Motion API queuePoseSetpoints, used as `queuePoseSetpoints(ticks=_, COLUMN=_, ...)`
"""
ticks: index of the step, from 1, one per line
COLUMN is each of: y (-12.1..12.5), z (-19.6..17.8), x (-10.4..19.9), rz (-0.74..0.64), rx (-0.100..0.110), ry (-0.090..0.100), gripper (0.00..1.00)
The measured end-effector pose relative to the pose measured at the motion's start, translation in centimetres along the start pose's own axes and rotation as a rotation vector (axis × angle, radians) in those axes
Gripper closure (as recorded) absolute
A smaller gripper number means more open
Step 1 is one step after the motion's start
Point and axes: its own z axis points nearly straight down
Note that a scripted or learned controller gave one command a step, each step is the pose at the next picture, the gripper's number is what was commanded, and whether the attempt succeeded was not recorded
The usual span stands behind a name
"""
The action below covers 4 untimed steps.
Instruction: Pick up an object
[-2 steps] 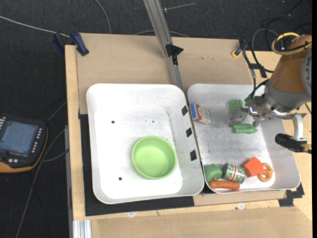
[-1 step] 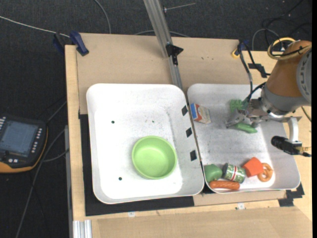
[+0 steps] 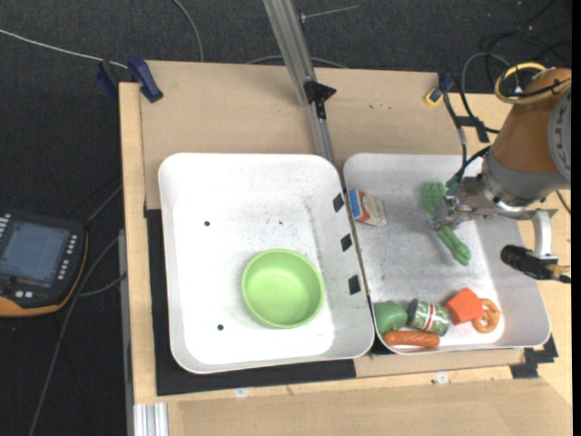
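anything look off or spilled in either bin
Nothing spilled or damaged. The green bowl sits upright in the left bin. The right bin has toys crowded along its near edge, and the gripper is over a green toy.

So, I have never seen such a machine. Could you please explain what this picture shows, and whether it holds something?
One camera looks down at a slant on a bench with two white bins. The grey and orange robot arm reaches in from the right; its pincer is low over the right bin, at a long green toy. I cannot tell if it grips it. That bin also holds a small carton, a can and toy foods. The left bin holds a green bowl.
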Motion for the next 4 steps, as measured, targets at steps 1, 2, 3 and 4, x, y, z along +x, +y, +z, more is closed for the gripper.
queuePoseSetpoints(ticks=1, y=-0.2, z=-6.2, x=0.2, rz=-0.001, rx=0.006, ry=0.003, gripper=1.0)
queuePoseSetpoints(ticks=2, y=-0.1, z=-9.0, x=0.1, rz=0.0, rx=0.009, ry=0.004, gripper=1.0)
queuePoseSetpoints(ticks=3, y=0.1, z=-10.5, x=4.8, rz=-0.004, rx=0.01, ry=0.006, gripper=1.0)
queuePoseSetpoints(ticks=4, y=-0.2, z=-9.9, x=10.1, rz=-0.005, rx=0.012, ry=0.006, gripper=1.0)
